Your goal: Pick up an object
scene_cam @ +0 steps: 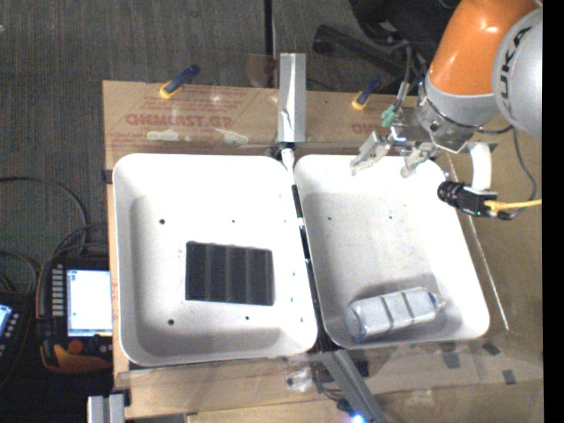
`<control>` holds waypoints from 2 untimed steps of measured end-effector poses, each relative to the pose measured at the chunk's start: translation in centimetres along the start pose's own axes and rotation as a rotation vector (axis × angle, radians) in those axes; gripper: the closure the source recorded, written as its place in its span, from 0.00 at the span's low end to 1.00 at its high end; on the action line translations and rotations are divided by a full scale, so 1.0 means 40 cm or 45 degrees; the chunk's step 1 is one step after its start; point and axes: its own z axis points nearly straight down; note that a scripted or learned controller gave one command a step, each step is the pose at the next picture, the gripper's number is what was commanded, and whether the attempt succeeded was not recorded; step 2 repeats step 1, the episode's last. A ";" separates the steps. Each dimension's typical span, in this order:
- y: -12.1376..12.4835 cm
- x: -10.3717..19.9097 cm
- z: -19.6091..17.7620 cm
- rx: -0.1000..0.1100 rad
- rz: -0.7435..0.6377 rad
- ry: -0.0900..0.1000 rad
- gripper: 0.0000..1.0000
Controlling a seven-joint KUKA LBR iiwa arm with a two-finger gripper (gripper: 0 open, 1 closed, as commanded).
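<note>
Cardboard-backed bench, two bins. Gripper [394, 154] hangs at the right bin's [379, 227] far rim, fingers spread, nothing in them. Grey pack [394, 313] lies near the front wall, so I'd drop straight down, straddling its short side.

Bins: two shallow white bins side by side, the left bin [132, 236] and the right bin [388, 227], their inner rims touching.
Bench top: a brown cardboard sheet [194, 117] with faded red lettering lies under and behind the bins.
Clamps: a blue-and-yellow clamp [179, 80] at the sheet's far left edge, another [366, 94] further right.
Post: a grey metal bar [292, 100] stands behind the seam between the bins.
Floor: a handheld controller [77, 311] with a lit screen lies left of the bench, black cables [35, 192] nearby.
</note>
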 end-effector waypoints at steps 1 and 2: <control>-0.187 0.030 0.118 0.001 -0.040 0.000 0.00; -0.187 0.030 0.118 0.001 -0.040 0.000 0.00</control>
